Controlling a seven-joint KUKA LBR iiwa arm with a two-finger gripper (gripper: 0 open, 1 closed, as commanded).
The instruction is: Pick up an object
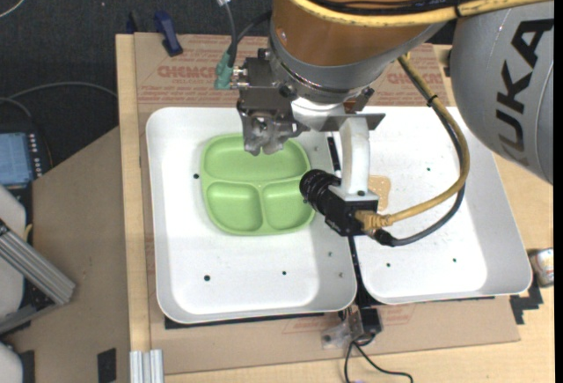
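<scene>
Green three-compartment plastic plate [253, 187] lies flat in the left shallow white bin [185, 276]. Above its far rim hangs the grey two-finger gripper [264, 142]; its grip state cannot be told.

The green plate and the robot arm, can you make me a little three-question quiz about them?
1. True or false: the green plate lies in the left bin.
2. How many compartments does the green plate have? A two, B three, C five.
3. Fill in: the gripper is above the plate's ___ edge.

Key: 1 true. 2 B. 3 far (top of the picture).
</scene>
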